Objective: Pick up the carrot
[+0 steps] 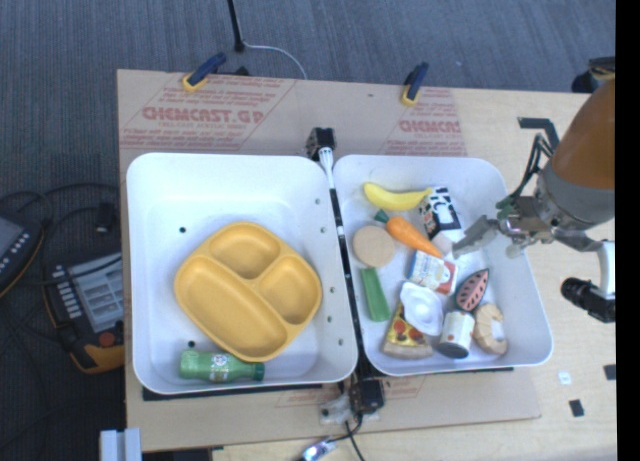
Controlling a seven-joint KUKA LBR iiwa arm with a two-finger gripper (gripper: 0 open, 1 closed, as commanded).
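Observation:
The carrot (412,235), orange with a small green top, lies slanted in the upper middle of the right bin (520,249). A yellow banana (397,195) lies just behind it and a black-and-white carton (440,211) is to its right. My gripper (468,237) reaches in from the right over the bin. It hangs just right of the carrot's thin end, beside the carton. Nothing shows between it and the carrot.
Around the carrot lie a tan round disc (373,246), a green stick (375,292), a small white-and-red box (430,271), a pizza slice (403,334), a can (457,332) and a cookie (490,327). The left bin (150,199) holds a yellow divided plate (250,289) and a green bottle (220,365).

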